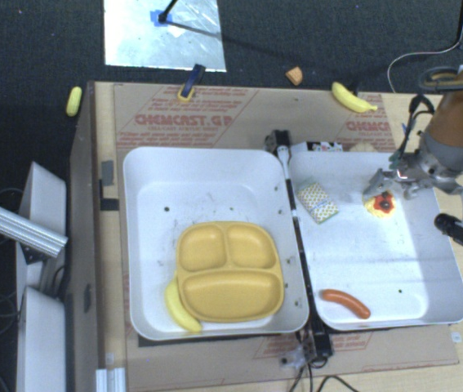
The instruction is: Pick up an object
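My gripper (388,188) is low over the back right part of the right bin (435,251). A small orange and yellow toy (380,206) lies on the bin floor right under its tip; whether they touch I cannot tell. To its left in the same bin rests a small speckled pale block (317,202). An orange sausage (345,303) lies near that bin's front edge. In the left bin (158,178) a yellow divided plate (229,269) sits with a banana (180,309) against its front left side.
Behind the bins on the cardboard lie a second banana (352,98), an orange bit (295,75) and a blue and yellow tool (189,82). A yellow piece (73,100) is off the bench's left corner. A black clamp (282,141) marks the divider between the bins.
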`<action>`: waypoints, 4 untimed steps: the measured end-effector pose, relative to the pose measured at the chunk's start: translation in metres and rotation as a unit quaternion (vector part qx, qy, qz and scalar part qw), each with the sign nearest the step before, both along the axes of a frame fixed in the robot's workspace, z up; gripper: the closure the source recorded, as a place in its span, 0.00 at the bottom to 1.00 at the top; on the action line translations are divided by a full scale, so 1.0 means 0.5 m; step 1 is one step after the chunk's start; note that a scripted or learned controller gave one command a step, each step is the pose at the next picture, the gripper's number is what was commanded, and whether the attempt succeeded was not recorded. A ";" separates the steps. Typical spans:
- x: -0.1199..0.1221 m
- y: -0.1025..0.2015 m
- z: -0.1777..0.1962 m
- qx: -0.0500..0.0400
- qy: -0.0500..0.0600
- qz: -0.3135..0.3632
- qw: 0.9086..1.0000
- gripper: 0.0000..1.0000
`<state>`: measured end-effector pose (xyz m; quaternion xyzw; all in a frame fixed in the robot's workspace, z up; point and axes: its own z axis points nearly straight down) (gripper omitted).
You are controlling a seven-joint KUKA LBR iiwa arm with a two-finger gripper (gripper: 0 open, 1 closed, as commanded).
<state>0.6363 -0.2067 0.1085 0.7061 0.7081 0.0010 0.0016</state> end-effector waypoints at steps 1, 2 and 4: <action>-0.002 0.000 -0.016 0.000 0.001 0.000 1.000 0.00; 0.001 0.000 0.006 -0.001 -0.001 0.001 1.000 1.00; 0.002 0.001 -0.016 0.000 0.001 0.000 1.000 0.00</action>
